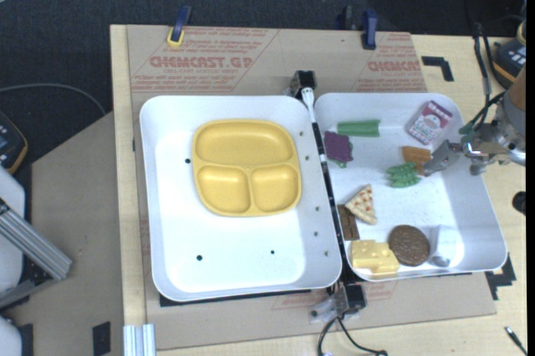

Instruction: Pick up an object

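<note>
The gripper (458,155) reaches in over the right edge of the right bin (476,212), its two fingers spread apart with nothing between them; one fingertip (435,165) points down and left, close to an orange piece (415,154) and a green leafy toy (404,175), touching neither as far as can be seen. Taking that right bin as the landmark: it is a shallow white tray holding a scatter of toy food. Near its top edge lie a long green piece (359,128) and, toward the top right corner, a pink and white packet (428,122). Against its left wall sits a purple piece (338,147). In its middle, lower down, lies a pizza slice (362,204) with a brown bar (349,223) just beside it. Along its bottom edge sit a yellow cheese block (374,257) and a round brown cookie (409,245), close together. Directly left of this bin, touching it side by side, is the left bin (167,204), which holds a yellow divided plate (247,165) with three compartments. Both bins rest on a board (251,53).
</note>
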Controlling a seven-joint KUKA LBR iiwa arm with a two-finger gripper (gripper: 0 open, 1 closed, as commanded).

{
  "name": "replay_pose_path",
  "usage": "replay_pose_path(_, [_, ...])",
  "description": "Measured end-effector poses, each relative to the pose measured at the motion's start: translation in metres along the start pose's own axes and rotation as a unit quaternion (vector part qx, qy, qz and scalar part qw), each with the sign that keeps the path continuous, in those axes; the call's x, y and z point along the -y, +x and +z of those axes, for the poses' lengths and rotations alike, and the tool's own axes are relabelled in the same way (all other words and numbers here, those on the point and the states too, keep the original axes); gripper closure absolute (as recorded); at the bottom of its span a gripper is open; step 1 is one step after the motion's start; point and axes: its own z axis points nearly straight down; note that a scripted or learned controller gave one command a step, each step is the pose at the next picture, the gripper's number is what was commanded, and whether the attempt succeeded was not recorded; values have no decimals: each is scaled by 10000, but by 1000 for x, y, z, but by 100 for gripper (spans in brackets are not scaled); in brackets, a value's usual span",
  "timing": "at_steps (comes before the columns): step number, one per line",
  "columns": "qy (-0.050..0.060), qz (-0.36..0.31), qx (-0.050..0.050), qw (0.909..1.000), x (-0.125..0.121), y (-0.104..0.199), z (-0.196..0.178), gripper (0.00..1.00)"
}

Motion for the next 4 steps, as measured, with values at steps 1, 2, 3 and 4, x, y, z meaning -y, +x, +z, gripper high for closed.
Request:
replay_pose_path(1, [5, -1, -3, 10000, -2, -4, 63, 0])
replay_pose_path(2, [-1, -6, -2, 10000, -1, -3, 98, 0])
replay_pose_path(3, [-29, -1, 10, 10000, -2, -4, 85, 100])
replay_pose_path(4, [-46, -9, 22, 10000, 2, 4, 38, 100])
